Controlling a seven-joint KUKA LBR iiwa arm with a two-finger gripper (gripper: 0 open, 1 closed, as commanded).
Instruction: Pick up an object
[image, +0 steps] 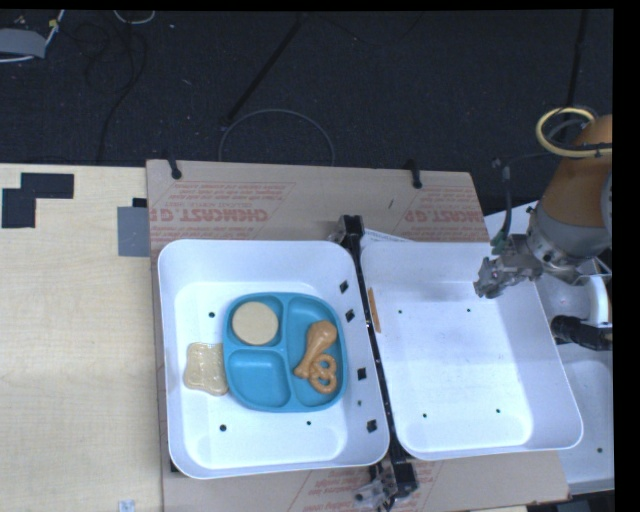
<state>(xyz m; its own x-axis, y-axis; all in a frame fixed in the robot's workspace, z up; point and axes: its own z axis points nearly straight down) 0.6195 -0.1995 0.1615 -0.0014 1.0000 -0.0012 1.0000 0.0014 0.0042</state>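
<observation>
In the left bin (190, 280) lies a blue divided plate (262, 385). A round tan cracker (254, 322) rests in its upper left compartment. A tan drumstick (319, 346) and a pretzel (322, 375) lie in its right compartment. A pale slice of toast (205, 368) sits on the bin floor against the plate's left edge. My gripper (490, 281) hangs over the upper right rim of the right bin (470, 380), far from all these objects. Nothing shows between its tips.
The arm's grey wrist and orange band (575, 195) stand at the right edge, with a yellow cable loop above. A divider with black clips (365, 330) runs between the bins. Cardboard (300, 205) lies under both bins.
</observation>
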